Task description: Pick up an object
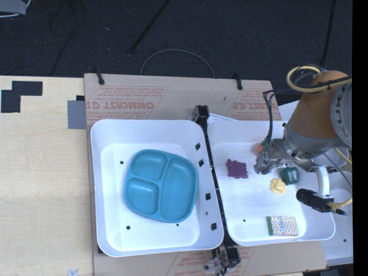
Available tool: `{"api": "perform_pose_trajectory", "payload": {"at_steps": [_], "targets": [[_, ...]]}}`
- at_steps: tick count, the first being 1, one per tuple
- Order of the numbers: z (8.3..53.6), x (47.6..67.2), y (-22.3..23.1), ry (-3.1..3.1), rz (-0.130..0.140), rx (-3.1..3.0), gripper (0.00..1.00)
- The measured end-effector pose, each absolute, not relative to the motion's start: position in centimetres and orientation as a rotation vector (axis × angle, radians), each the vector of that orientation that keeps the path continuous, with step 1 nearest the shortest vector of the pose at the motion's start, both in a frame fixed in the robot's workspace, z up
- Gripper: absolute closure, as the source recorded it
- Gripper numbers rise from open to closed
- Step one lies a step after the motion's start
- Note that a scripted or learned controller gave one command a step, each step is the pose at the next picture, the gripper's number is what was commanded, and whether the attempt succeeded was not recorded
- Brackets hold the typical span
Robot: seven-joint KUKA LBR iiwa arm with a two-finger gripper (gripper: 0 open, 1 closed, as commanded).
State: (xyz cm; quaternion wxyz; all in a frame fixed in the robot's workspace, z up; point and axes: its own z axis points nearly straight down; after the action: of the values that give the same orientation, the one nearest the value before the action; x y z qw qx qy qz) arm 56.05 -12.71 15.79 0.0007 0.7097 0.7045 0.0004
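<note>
In the right bin [253,234] lie a purple lumpy piece [236,168], a small yellow object [278,186], a teal block [290,175] and a flat patterned packet [283,225]. My gripper [264,163] hangs low over the bin's right half, between the purple piece and the teal block, a short way right of the purple piece. The yellow object sits just below and right of it. A small orange bit [260,148] shows at the gripper's upper left edge. Nothing is visibly held.
The left bin [109,154] holds a blue divided plate [161,184]. A black divider [210,177] runs between the two bins. The arm's grey and orange body [313,119] covers the right bin's upper right corner. A black part [313,200] juts in at the right rim.
</note>
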Motion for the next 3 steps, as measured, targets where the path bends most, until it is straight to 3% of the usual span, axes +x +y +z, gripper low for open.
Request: {"api": "perform_pose_trajectory", "payload": {"at_steps": [1,2,3], "targets": [[21.1,56.1,-12.8,2.221,0.002,2.219,1.00],[20.8,56.3,-8.3,2.227,-0.002,2.221,1.00],[21.4,57.9,-3.9,2.228,0.000,2.219,1.00]]}}
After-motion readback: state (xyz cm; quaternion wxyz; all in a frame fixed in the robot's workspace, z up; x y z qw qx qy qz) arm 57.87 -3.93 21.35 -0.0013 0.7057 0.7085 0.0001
